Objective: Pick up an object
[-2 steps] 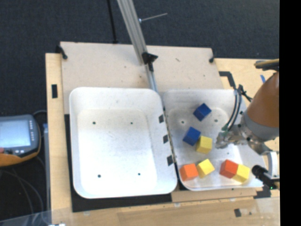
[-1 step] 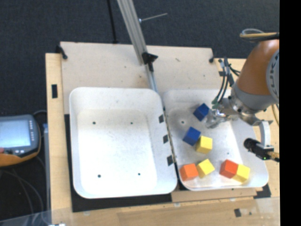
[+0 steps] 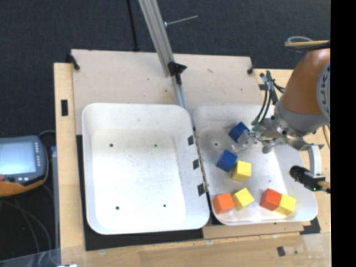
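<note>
Several small blocks lie in the right bin (image 3: 295,166). A blue block (image 3: 239,131) sits near the bin's back, tilted on an edge. A second blue block (image 3: 226,160) touches a yellow block (image 3: 241,170) in the middle. Along the front edge are an orange block (image 3: 223,202), a yellow block (image 3: 243,197), a red-orange block (image 3: 271,198) and another yellow block (image 3: 287,204). My gripper (image 3: 257,138) hangs low over the bin's back, just right of the tilted blue block and close to it. Nothing shows as lifted.
The left bin (image 3: 92,166) stands beside the right one, their rims meeting near the centre. A slanted aluminium post (image 3: 158,32) comes down to the bench behind the bins. A small screen device (image 3: 19,160) lies off the bench at left.
</note>
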`<state>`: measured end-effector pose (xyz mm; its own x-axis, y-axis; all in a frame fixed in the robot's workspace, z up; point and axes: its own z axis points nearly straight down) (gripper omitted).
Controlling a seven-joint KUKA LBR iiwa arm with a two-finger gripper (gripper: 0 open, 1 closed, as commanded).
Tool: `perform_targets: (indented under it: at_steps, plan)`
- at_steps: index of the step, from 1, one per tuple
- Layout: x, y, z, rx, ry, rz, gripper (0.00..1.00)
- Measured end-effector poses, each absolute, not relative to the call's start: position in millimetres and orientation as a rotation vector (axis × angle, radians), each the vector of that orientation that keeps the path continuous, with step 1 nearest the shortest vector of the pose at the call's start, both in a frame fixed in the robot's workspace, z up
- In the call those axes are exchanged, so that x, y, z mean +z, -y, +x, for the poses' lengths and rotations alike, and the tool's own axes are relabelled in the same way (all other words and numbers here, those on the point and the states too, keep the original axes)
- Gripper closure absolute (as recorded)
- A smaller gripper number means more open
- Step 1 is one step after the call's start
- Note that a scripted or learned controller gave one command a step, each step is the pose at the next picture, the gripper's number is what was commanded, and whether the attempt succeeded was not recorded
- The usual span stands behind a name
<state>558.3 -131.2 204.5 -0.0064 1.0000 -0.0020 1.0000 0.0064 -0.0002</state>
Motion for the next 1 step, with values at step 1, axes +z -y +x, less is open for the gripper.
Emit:
perform_targets:
  at_steps: [1]
  plan:
    - [120.6,111.4,543.6,0.004,-2.219,2.217,0.00]
